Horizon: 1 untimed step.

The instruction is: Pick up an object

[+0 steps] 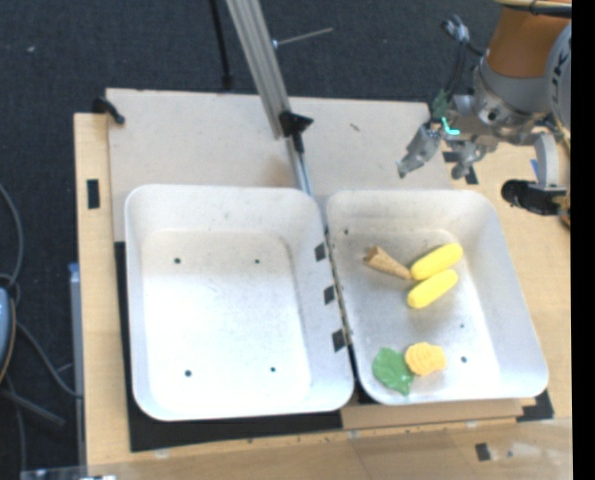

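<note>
Dark carpet is seen around the bench (207,138). The gripper (439,158) is being held above the right bin (497,268), fingers spread, nothing grasped; the arm (525,38) is being cropped.

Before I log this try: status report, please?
Gripper above right bin's far rim, holding nothing. Yellow pieces, cone, green piece lie untouched. Nothing in the way.

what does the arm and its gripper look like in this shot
The arm is grey with a broad orange band above the wrist. Thin cables loop near its top. The gripper is a small grey-and-black metal assembly with a tiny teal-green light on its body and slim dark fingers.
</note>
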Available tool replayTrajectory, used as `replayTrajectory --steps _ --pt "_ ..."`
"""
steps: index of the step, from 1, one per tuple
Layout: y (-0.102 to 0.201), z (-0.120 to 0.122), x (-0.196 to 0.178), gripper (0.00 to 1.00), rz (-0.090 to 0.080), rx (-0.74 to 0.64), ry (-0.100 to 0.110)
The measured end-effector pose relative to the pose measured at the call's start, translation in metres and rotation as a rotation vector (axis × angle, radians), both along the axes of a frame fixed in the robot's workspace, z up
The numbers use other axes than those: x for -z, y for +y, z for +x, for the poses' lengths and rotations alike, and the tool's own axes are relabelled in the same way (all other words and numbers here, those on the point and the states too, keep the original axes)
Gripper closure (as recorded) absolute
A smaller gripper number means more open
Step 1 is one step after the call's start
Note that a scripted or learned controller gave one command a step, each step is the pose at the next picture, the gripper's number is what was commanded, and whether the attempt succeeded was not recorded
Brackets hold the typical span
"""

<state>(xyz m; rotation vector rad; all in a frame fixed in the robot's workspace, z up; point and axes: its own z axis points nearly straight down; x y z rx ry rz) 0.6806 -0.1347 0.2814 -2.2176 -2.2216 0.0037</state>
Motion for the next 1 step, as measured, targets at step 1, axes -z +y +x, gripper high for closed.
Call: replayTrajectory --steps 1 --pt "-0.0004 0.0006 -0.0031 0.0 -0.003 -0.002 -0.004"
